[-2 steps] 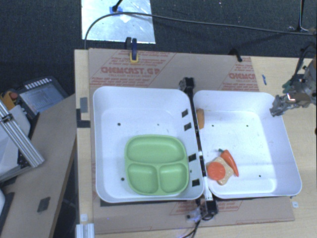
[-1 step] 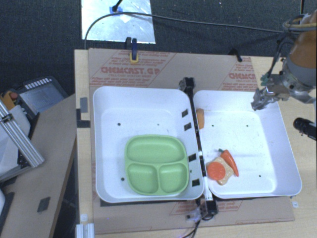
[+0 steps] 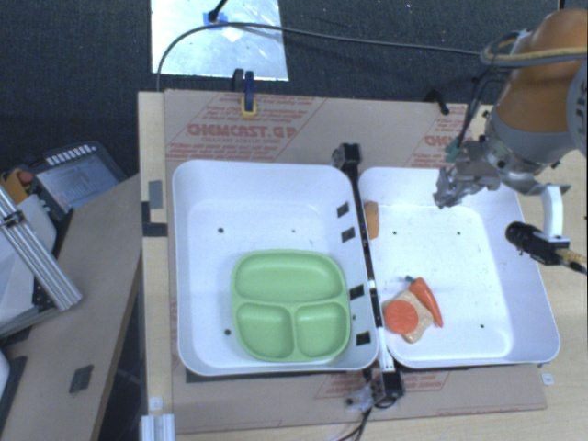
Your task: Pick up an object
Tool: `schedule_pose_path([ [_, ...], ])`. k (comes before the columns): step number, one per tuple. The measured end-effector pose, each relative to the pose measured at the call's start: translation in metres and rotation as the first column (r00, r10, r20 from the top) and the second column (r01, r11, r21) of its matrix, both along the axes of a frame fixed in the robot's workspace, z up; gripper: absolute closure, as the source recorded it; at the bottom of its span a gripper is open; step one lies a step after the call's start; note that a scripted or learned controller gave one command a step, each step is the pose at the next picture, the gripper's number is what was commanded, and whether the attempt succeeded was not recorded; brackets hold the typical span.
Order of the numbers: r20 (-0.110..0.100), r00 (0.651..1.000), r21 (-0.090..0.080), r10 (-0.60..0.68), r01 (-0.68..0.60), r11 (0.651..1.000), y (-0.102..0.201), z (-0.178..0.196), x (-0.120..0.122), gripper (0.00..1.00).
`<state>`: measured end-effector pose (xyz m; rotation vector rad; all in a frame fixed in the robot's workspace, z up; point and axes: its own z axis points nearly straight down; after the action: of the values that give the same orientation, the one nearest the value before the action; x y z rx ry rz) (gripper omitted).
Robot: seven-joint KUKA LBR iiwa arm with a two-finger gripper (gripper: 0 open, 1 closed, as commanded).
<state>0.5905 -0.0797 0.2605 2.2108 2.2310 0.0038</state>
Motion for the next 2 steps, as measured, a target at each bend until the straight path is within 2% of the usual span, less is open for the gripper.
schedule_pose_path([
  [2, 0.0, 1.0, 0.001, 0.0, 0.0, 1.0, 0.109, -0.027, 0.027, 1.0],
])
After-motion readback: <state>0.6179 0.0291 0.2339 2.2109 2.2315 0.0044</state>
